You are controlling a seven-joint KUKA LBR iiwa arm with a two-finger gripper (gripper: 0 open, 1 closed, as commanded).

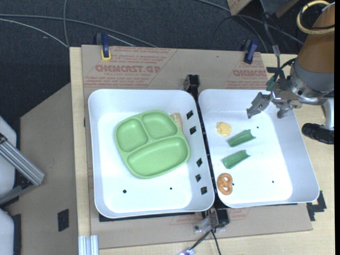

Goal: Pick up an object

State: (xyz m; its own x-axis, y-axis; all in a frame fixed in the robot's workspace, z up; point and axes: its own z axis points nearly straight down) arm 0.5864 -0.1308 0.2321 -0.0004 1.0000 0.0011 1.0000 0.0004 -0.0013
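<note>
Fingers (257, 106) of the gripper (270, 106) look spread apart w/ nothing between them, hovering over the upper right part of the right bin (297, 158); one dark finger points down-left at approx upper centre of that bin, the other sits a bit to its right under the wrist. Grey arm (319, 52) w/ orange band comes in from the upper right of the frame. Below and left of the gripper, apart from it, lie the objects on the bin floor: a small yellow piece (223, 128) near the bin's left wall, a green pod (240, 138) just beside it to the lower right, a second green pod (235, 158) below that, and a brown pretzel (224, 183) near the lower left corner. Left bin (101, 137) holds a green divided plate (152, 143), three compartments, tilted a bit in frame, w/ a tan item (177, 122) touching its upper right edge. Both bins rest on a brown board (159, 62).
</note>
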